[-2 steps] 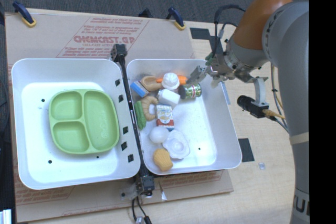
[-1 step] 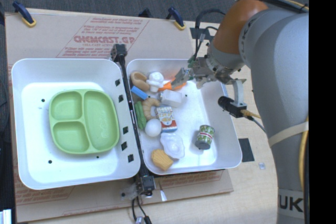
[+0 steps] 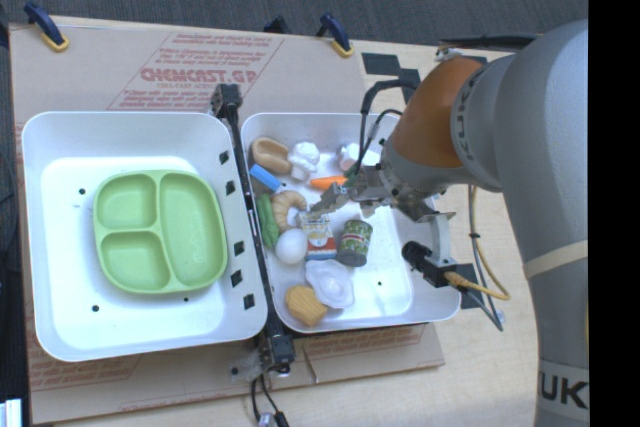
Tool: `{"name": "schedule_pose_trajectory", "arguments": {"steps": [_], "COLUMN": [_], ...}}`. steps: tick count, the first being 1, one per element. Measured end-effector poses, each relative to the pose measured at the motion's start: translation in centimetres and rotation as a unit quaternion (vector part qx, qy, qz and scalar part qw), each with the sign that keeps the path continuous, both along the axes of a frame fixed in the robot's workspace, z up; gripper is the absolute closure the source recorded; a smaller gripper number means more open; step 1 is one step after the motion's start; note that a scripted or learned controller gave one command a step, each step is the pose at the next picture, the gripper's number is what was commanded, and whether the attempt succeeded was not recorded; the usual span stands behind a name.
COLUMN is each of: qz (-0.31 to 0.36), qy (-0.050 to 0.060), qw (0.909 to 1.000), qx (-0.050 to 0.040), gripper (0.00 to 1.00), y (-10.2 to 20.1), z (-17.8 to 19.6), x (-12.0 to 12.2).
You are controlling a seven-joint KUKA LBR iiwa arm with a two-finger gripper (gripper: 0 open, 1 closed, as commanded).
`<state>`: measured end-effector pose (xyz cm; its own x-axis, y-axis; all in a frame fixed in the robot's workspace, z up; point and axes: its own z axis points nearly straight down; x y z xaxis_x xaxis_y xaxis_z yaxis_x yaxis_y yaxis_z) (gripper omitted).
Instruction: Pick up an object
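The right bin [image 3: 425,305] holds several small objects: a tan bread roll [image 3: 269,153], an orange carrot [image 3: 325,182], a croissant [image 3: 289,202], a white egg [image 3: 290,246], a dark green can [image 3: 354,242], a small printed carton [image 3: 318,235] and a yellow pastry [image 3: 305,305]. My gripper [image 3: 333,196] hangs low over the middle of this bin. It is just right of the croissant, below the carrot and above the carton. Nothing shows as lifted off the bin floor.
The left bin [image 3: 50,315] carries a light green divided plate [image 3: 160,230]. A blue piece [image 3: 265,179] and a green vegetable [image 3: 268,221] lie along the right bin's left wall. A crumpled white item [image 3: 332,283] sits near the front. Clamps [image 3: 336,34] hold the cardboard base.
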<state>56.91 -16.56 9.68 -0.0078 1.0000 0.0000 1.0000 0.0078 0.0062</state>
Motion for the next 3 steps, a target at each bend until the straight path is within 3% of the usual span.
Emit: {"name": "schedule_pose_trajectory", "arguments": {"steps": [1,2,3], "qz": [0.003,-0.002,-0.002], "qy": [0.0,0.004,0.003], "qw": [1.0,1.0,1.0], "qx": [0.0012,0.0,-0.0005], "gripper": [1.0,1.0,1.0], "y": [0.1,-0.6,-4.2], "z": [1.0,10.8,14.6], "x": [0.1,-4.8,-1.1]}}
